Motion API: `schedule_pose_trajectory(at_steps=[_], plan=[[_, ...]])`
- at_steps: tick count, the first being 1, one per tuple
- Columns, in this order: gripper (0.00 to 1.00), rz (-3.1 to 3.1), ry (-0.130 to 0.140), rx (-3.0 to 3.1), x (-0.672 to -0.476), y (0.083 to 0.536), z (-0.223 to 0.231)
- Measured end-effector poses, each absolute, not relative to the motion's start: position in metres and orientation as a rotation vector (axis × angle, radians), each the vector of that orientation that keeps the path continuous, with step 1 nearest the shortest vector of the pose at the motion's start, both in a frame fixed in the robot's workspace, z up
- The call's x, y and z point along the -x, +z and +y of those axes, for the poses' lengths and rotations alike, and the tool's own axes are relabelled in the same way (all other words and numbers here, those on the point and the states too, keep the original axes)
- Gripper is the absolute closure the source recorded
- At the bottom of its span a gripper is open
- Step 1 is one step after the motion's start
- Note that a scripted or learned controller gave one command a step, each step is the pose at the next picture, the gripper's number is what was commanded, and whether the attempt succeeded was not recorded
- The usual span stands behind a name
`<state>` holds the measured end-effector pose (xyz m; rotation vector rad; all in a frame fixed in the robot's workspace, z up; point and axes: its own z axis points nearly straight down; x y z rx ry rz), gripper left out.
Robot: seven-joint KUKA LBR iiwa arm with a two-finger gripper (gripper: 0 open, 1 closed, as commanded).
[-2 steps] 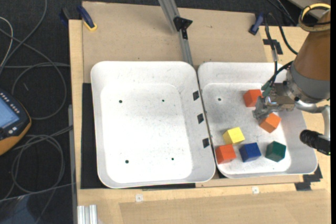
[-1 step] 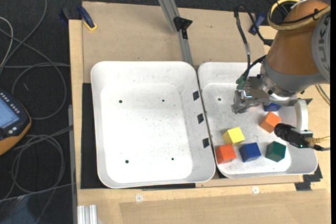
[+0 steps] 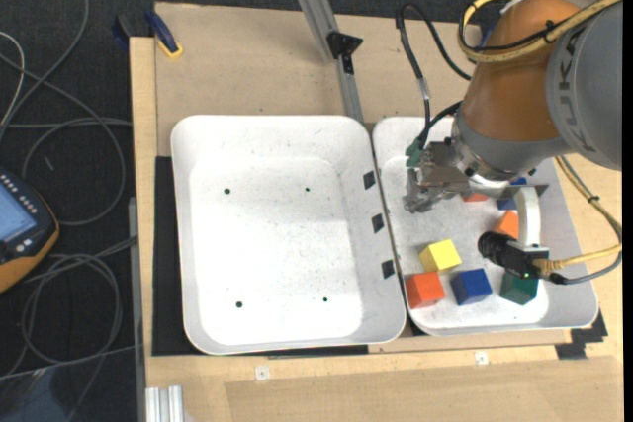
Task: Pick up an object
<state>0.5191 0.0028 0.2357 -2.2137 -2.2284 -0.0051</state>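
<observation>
My gripper [image 3: 419, 200] hangs over the upper left part of the right bin [image 3: 562, 316], close to the wall between the two bins. Below it lie a yellow block [image 3: 440, 255], an orange-red block [image 3: 426, 289], a blue block [image 3: 472, 285] and a green block [image 3: 518, 290], clustered near the bin's front edge. An orange piece [image 3: 508, 223] and a small red piece [image 3: 476, 198] lie partly hidden under the wrist. I see nothing between the gripper and the bin floor.
The left bin [image 3: 198, 163] is a wide white tray beside the right one. A slanted metal bar [image 3: 315, 5] crosses the bench behind the bins. Cables and a handheld pendant [image 3: 20, 227] lie on the floor at left.
</observation>
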Motion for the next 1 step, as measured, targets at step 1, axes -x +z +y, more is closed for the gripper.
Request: schedule_pose_trajectory(at_steps=[1], plan=[[1.0, -2.228, -0.003, 2.212, -0.5299, 0.2264, 0.0585]])
